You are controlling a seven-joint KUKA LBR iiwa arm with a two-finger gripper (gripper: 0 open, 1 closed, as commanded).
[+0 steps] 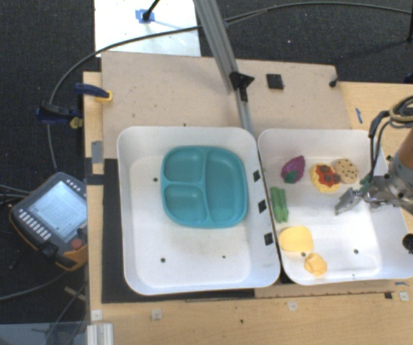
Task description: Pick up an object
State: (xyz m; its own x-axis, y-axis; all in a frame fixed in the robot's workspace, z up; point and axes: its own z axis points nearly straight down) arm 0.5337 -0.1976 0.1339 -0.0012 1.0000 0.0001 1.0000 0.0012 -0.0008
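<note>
The gripper (350,201) hovers with fingers spread and nothing between them in the right bin (390,268), just below the pizza (326,177) and cookie (346,169). The approach appears underway; next it must descend and close.

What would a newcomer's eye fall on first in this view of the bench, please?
Probably the teal divided plate, alone in the left bin. Next, the bright toy foods in the right bin: a purple piece, a pizza slice, a cookie. The gripper hovers just right of them.
</note>
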